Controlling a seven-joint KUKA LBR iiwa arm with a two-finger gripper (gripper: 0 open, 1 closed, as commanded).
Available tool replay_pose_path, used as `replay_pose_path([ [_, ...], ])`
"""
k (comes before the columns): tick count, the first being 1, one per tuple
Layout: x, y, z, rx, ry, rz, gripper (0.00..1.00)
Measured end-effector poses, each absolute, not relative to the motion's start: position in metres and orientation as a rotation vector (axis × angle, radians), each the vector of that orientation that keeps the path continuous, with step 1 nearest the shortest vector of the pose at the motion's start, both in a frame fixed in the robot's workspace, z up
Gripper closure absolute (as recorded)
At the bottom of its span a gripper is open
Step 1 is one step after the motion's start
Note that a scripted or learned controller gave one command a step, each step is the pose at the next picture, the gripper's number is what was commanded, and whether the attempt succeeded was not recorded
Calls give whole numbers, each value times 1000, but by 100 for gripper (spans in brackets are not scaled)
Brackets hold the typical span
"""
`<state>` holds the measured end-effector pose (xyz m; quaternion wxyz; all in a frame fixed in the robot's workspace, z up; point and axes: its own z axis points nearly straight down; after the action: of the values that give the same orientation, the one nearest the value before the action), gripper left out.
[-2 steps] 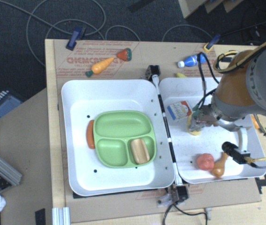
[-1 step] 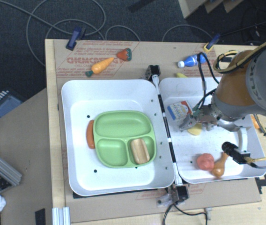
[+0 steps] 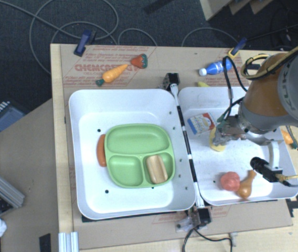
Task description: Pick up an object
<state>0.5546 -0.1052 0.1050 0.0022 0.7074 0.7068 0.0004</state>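
Bench (image 3: 65,140): cardboard-topped, printed in red near its far left edge with lettering that reads roughly "CHEMCRE…"; the smaller lines beneath are too fine to read.
Blue clip (image 3: 83,42): at the bench's far left corner, on a cable.
Toy carrot (image 3: 121,69): orange with a red and green end, lying on the red print near the far edge.
Left bin (image 3: 86,193): white, shallow, on the left half of the bench.
Orange sausage piece (image 3: 102,150): in the left bin, touching the left rim of the green tray.
Green tray (image 3: 138,154): three compartments; a tan bread roll (image 3: 157,168) lies in the near right one.
Right bin (image 3: 206,188): white, touching the left bin.
Blue-and-white bottle (image 3: 215,67): lying beyond the right bin's far edge.
Small packet (image 3: 200,123): white with blue and red print, unreadable, in the right bin's far left part.
Pincer (image 3: 221,137): pointing down over a yellow object (image 3: 217,145) just right of the packet; cannot tell whether it grips it or how its fingers stand.
Pink ball (image 3: 230,180): near the right bin's near edge.
Tan drumstick (image 3: 246,185): touching the ball's right side.
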Motion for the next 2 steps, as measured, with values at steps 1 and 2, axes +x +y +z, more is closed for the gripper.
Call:
replay_pose_path([
  [1, 554, -105, 105, 2220, 2217, 1, 0],
  [2, 561, -117, 84, 2221, 2220, -1, 0],
])
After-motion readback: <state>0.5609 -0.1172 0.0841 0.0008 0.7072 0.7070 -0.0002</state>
